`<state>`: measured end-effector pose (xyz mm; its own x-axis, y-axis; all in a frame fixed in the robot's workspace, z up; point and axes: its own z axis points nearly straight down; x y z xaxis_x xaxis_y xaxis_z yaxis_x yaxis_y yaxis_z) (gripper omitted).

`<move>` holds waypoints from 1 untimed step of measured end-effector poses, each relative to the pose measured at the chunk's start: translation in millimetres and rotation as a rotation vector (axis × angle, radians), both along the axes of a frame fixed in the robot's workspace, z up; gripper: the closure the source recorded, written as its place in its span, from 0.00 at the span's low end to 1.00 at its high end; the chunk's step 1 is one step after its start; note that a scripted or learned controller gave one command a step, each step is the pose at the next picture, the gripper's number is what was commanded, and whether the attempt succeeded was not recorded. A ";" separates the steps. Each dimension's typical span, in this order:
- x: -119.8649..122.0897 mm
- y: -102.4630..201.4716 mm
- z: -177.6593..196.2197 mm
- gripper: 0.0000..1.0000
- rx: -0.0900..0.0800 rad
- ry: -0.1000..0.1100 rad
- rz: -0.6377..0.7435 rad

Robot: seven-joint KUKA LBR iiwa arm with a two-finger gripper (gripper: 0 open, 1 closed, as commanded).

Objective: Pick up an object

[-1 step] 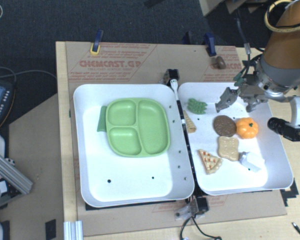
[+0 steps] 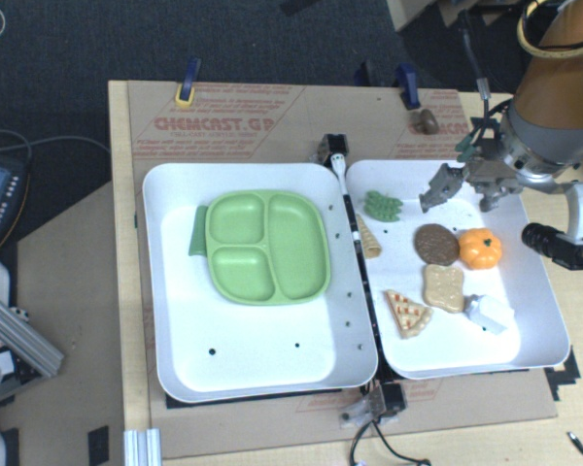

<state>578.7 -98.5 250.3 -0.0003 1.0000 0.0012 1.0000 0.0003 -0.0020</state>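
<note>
Seemingly nothing is caught yet: from the fixed camera above the table, the jaws (image 2: 463,187) hang over the far part of the right bin (image 2: 549,330), two dark fingers (image 2: 439,190) splayed apart, one reaching toward the divider between the bins and the other (image 2: 490,196) toward the table's right edge, with bare white floor showing between them. They are spread and pinch nothing. The likeliest candidates lie just on the near side of that gap: a brown round cookie (image 2: 435,244) and, touching or almost touching it on the right-edge side, a small orange pumpkin (image 2: 481,248). Both are compact and roundish, so neither offers a long axis to line up with; the move I judge to matter is a short shift toward the table's near edge and then a descent. A green leafy piece (image 2: 382,205) sits beside the divider-side finger, toward the divider, and is the closest alternative. Further toward the near edge lie a slice of toast (image 2: 444,286), a pizza wedge (image 2: 407,312) and a small pale object (image 2: 484,314) I cannot identify; a cone (image 2: 369,239) rests along the divider, its long axis running far to near. The left bin (image 2: 175,289) carries a green divided plate (image 2: 268,246), well apart from the jaws.
</note>
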 end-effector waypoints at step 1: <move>-2.7 10.5 -55.8 0.00 0.001 0.006 0.000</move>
<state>576.0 -88.1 194.5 0.0001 1.0000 0.0022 1.0000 -0.0001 -0.0079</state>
